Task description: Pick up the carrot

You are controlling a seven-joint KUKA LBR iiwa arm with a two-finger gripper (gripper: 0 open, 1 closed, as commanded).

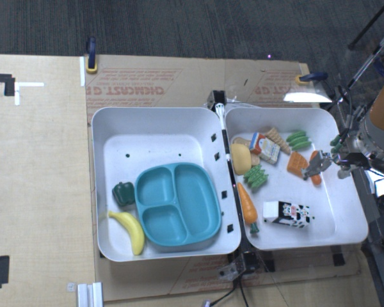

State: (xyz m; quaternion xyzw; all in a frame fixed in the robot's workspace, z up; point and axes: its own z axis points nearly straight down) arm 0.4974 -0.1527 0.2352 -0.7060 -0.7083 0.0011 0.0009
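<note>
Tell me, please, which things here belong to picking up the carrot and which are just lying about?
Job:
carrot, right bin, end effector

Lying about:
banana, teal tray, green pepper, milk carton, left bin

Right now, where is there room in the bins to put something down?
Bare floor in the left bin: the strip behind the teal tray. In the right bin: the patch right of the cow-print carton, below the gripper. It's crowded at that bin's back and left, around the bread, green beans and carrot.
</note>
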